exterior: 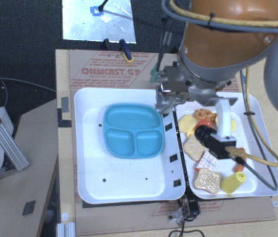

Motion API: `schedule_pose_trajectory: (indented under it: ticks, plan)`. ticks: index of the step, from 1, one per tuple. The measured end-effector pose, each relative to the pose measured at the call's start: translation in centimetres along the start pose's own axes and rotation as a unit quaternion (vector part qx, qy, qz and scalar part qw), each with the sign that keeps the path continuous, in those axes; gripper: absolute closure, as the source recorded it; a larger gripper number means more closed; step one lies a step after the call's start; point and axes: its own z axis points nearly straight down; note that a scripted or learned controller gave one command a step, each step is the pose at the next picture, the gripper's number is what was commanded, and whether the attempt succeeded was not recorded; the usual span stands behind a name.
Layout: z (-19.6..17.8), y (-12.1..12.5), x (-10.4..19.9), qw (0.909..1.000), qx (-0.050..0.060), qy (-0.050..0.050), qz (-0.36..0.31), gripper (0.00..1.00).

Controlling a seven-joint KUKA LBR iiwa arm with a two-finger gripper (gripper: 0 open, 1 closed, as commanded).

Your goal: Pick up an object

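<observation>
My gripper (pixel 165 102) hangs low over the wall between the two bins, just past the far right corner of a blue divided plate (pixel 132 137) that lies in the left bin (pixel 92 181). The right bin (pixel 262 132) holds toy food: a brown pretzel-like piece (pixel 204 115), a pale yellow slice (pixel 187 125), a red piece (pixel 202 124), two toast slices (pixel 193 148) (pixel 207 180), a red-and-white packet (pixel 208 160) and a yellow bottle (pixel 232 182). I see nothing held under the gripper. The arm's bulk hides the bin's far part.
A small orange piece (pixel 238 168) lies near the yellow bottle. A cardboard sheet (pixel 110 70) lies under the bins, and a shiny metal plate (pixel 98 14) sits beyond it. An aluminium frame (pixel 1 137) stands at the left.
</observation>
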Motion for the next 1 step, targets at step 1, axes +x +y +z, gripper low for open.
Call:
schedule_pose_trajectory:
  ticks: [1]
  plan:
    - [-1.1,0.08,-0.01,1.0,-0.001,0.0,-0.003,1.0]
